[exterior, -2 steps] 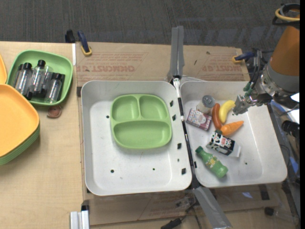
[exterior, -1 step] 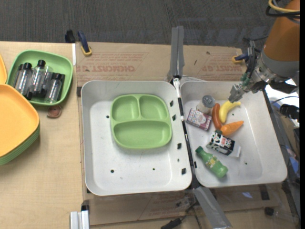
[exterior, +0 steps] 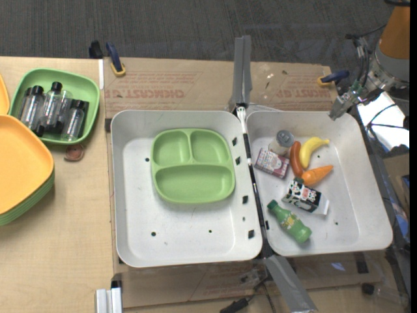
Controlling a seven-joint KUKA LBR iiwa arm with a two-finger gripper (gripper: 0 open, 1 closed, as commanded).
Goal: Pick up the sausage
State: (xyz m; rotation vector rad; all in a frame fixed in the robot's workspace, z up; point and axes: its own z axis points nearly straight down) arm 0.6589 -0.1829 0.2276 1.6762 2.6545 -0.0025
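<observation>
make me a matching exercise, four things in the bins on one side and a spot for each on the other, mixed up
Things:
1. sausage
2. green bottle
3. green plate
4. carrot

Places:
A. left bin
B. right bin, near front edge
C. between the pink carton and the banana
D. just right of the sausage's lower end

Pairs: 1-C, 2-B, 3-A, 4-D

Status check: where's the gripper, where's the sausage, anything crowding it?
Gripper over right bin's far corner, away from the items. Sausage lies in that bin. Banana and carrot crowd its right side; pink carton left.
</observation>
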